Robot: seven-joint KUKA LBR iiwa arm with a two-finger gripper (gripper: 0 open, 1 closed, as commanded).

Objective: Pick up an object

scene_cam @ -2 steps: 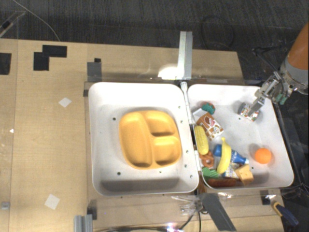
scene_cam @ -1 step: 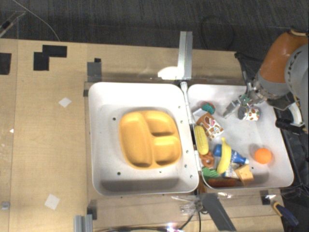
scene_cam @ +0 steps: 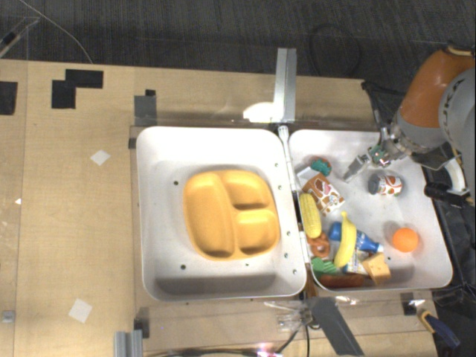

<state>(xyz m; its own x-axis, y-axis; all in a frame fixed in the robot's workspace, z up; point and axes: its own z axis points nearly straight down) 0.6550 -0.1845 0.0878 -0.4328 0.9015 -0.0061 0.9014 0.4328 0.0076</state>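
The hand hangs over the far part of the right bin; its two fingers are spread apart and nothing lies between them. Just right of it rests a small rounded object, white with dark and reddish markings; its identity is uncertain at this resolution.

Candidate objects in the right bin:
- Rounded object: nearest the hand and apart from its neighbours. Probably light and rigid with a smooth curved shell, so it is likely to roll or slip. Close across its widest part, fingers descending on either side.
- Orange ball: lies alone toward the near right. Judged light and smooth; same rolling risk.
- Corn cob and banana: elongated, probably hollow plastic toys. Grasp across the short axis at mid-length. Both touch other items in the cluster along the left wall, which complicates finger entry.

The left bin holds a yellow divided tray, too broad for a pinch grasp
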